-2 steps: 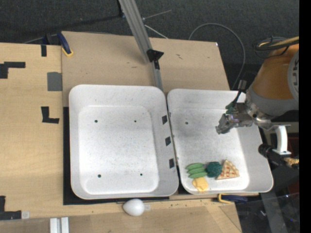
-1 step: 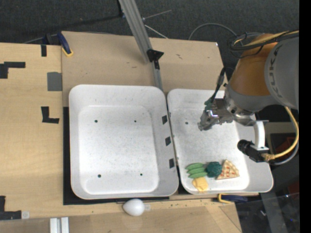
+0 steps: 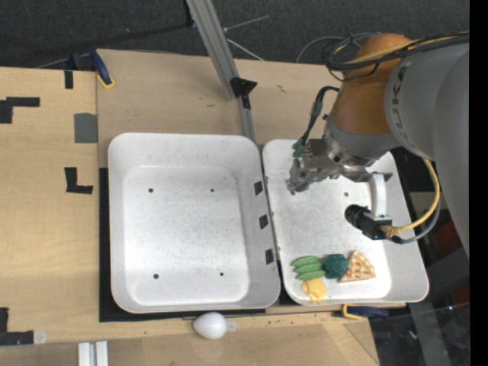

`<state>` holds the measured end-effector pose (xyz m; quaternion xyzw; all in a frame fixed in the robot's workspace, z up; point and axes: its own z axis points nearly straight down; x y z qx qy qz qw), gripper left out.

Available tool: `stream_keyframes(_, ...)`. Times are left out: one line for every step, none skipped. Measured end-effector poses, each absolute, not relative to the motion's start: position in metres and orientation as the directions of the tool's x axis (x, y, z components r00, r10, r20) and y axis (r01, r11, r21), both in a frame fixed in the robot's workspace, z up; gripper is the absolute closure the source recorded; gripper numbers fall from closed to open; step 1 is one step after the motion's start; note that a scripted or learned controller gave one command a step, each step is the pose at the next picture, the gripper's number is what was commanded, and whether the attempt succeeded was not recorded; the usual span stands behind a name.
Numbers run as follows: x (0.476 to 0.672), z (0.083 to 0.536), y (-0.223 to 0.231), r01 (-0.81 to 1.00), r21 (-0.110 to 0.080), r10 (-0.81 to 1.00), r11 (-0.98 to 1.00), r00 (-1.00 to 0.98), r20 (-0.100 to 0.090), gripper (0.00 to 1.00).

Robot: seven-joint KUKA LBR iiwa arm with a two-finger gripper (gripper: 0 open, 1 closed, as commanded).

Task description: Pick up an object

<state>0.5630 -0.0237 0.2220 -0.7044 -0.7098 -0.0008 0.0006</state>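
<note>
Your arm reaches in from the right, wrist bent down, with the end effector [image 3: 299, 175] over the right bin's [image 3: 408, 280] far-left part; its opening cannot be told. The toy food pieces [image 3: 333, 269] lie at the bin's near edge, well apart from it.

Two shallow white plastic bins sit side by side mid-frame: the larger left bin [image 3: 126, 204] and the right bin [image 3: 328, 204]. Low in the right bin cluster a green pea-pod toy [image 3: 306, 265], a dark green broccoli toy [image 3: 334, 264], a yellow toy piece [image 3: 314, 288] below them, and a pizza-slice toy [image 3: 357, 268] rightmost. A white egg-shaped object [image 3: 210, 325] lies on the bench below the left bin.
</note>
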Motion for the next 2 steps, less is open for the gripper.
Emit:
stream_keyframes(0.588, 0.213, 0.024, 1.0, -0.001, 1.0, 0.007, -0.007, 0.002, 1.0)
stream_keyframes(0.615, 0.21, 0.071, 1.0, 0.0, 1.0, 0.007, -0.007, 0.002, 1.0)
